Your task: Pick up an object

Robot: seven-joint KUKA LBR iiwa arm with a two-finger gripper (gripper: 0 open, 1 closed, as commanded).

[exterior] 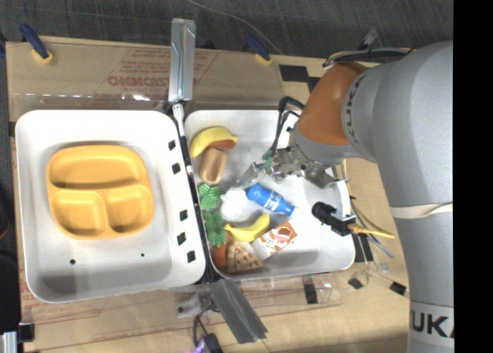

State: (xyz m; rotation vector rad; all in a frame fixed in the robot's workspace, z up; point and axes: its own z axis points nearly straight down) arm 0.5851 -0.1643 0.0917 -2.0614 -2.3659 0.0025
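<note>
The right bin [323, 255] holds a pile of small things. A yellow banana [211, 140] lies at the back left, with a brown cylinder [212, 164] just in front of it. Further forward are a green leafy piece [210, 206], a white ball [234, 203], a blue bottle [269, 199], a second banana [249, 229], a waffle [240, 257] and a printed snack packet [277, 240]. My gripper [269, 164] hangs low over the bin's middle, just behind the blue bottle and right of the brown cylinder. Nothing shows between its tips.
The left bin [46, 267] bears a yellow divided tray [98, 188]. A metal bar [181, 58] stands at the back between the bins. The arm's grey body covers the right bin's right side. Cardboard lies under both bins.
</note>
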